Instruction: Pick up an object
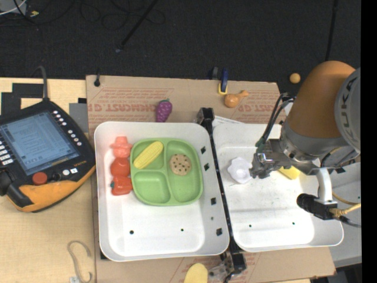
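Seen from above, at a slant: gripper (257, 168) low in the right bin (277, 232), finger state impossible to tell from here. Just beside it, at roughly nine o'clock, a small white crumpled object (239, 171), roundish, no clear long axis. Behind the wrist, toward three o'clock, a yellow piece (288, 172). In the left bin (153, 237): green divided plate (166, 188) bearing toy corn (147, 154) and cookie (180, 164), red figure (120, 167) at its nine o'clock.

This looks like a robotics lab: a grey-and-orange industrial arm (321, 108) reaches over two white bins (156, 234) on a surface, a teach pendant (41, 152) lies at the left, and cables trail across the far dark floor.
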Controlling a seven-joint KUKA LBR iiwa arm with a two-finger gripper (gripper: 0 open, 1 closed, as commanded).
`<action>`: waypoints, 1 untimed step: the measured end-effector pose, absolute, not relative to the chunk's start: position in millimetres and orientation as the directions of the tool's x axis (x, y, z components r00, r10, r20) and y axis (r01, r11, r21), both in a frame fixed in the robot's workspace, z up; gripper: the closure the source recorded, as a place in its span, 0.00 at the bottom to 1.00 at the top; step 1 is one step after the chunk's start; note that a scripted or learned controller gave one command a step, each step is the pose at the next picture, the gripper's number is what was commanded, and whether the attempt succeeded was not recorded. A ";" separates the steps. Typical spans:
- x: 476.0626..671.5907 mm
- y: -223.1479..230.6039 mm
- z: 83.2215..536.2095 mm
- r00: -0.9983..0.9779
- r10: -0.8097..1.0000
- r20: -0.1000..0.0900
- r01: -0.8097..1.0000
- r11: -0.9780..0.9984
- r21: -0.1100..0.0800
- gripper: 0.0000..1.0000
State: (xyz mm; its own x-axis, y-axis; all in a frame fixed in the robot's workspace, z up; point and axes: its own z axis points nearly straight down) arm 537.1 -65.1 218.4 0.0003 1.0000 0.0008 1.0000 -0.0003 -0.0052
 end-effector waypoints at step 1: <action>543.3 -70.0 237.9 0.000 1.000 0.000 1.000 0.000 -0.001 1.00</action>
